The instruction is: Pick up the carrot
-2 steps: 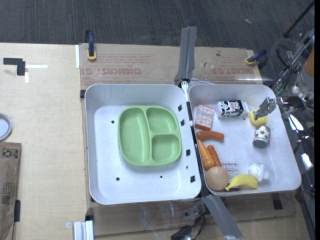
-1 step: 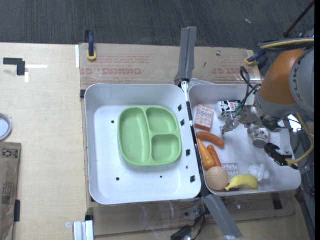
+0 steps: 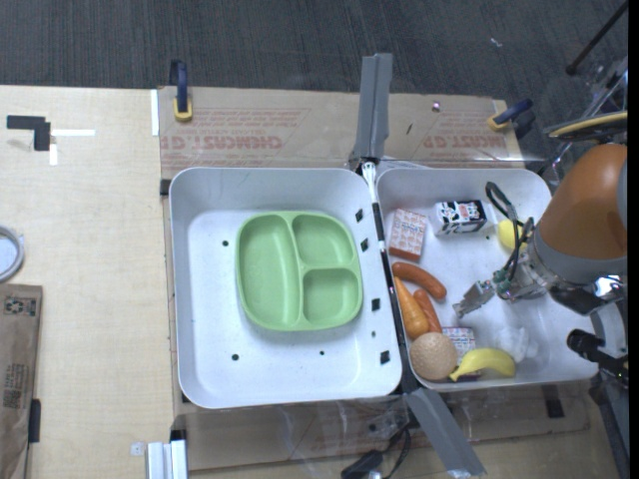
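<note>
Left bin [image 3: 190,297]: green three-compartment plate [image 3: 300,269], smooth plastic. Right bin [image 3: 424,178]: carrot [image 3: 412,312], orange, tapered, at left wall, touching sausage [image 3: 419,278]; round tan ball [image 3: 433,355], banana [image 3: 483,364], carton [image 3: 460,217]. Gripper [image 3: 477,297] mid-bin, apart from carrot; you likely see nothing clamped.

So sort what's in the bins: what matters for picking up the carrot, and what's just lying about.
Belongs to the job:
- carrot, at the right bin's left edge
- gripper, over the right bin, apart from the carrot

Just lying about:
- sausage
- banana
- tan ball
- milk carton
- red-and-white box
- lemon
- green divided plate in the left bin
</note>
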Available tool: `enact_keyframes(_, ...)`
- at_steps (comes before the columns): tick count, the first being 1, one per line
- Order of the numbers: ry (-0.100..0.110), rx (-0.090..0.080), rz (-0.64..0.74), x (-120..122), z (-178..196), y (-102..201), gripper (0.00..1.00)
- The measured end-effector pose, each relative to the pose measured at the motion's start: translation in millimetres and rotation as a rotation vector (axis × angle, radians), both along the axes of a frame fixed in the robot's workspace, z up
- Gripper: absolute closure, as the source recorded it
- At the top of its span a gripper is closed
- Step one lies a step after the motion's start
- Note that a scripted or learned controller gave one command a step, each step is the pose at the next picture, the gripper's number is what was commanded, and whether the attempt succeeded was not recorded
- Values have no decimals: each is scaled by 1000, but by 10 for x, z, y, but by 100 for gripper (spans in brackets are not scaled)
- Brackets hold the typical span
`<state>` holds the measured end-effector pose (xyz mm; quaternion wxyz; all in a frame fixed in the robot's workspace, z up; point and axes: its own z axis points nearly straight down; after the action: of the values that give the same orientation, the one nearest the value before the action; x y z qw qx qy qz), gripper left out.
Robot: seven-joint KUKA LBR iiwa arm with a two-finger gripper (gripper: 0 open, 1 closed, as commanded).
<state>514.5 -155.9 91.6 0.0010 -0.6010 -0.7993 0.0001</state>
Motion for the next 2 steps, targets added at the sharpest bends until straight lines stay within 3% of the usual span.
enact_keyframes(1,-3,-2,272,-360,1042,149,0)
enact_keyframes(2,-3,-1,660,-365,0,472,0)
